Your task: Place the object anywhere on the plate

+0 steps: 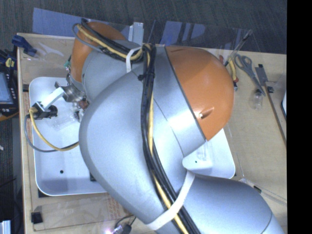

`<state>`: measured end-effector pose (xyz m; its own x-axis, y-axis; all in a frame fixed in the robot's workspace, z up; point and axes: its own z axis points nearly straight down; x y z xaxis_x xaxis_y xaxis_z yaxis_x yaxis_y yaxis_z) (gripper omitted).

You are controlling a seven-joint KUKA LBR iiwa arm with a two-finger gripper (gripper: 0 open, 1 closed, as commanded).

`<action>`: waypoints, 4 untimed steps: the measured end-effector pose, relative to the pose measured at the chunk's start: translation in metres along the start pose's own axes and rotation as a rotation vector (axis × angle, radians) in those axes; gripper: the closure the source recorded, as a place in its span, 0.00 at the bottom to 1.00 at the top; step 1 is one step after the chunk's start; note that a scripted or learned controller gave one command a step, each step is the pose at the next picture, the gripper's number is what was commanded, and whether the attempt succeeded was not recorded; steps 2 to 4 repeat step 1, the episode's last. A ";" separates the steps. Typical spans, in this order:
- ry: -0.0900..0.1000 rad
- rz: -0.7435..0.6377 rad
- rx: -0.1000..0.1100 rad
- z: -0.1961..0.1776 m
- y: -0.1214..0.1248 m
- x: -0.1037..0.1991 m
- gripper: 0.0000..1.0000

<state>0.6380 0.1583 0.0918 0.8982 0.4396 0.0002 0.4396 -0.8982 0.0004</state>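
Dark carpet (195,4) runs behind the pale wooden bench (253,126), seen from the one camera looking down at a slant. My arm (122,145) reaches in from the right and sprawls across the middle, grey and bulky, with the orange band (204,91) turned up toward the lens. It covers much of both bins. The left bin (53,179) shows its white floor and rounded near corner. Of the right bin (225,165), a corner peeks out beneath my elbow. My fingers (76,106) sit low over the far part of the left bin, near its back wall. From this angle I cannot tell whether they are clenched or released, or whether anything is between them. Where the object and the plate lie I cannot tell either, as my own bulk hides that ground. A small dark speck (62,171) rests on the left bin's floor, well apart from my fingers. A pair of scissors (247,66) lies on the bench beyond the right bin.
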 end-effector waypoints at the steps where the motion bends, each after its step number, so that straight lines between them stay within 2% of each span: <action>1: -0.002 -0.222 0.006 -0.100 0.065 -0.057 1.00; 4: -0.002 -0.222 0.006 -0.100 0.065 -0.057 1.00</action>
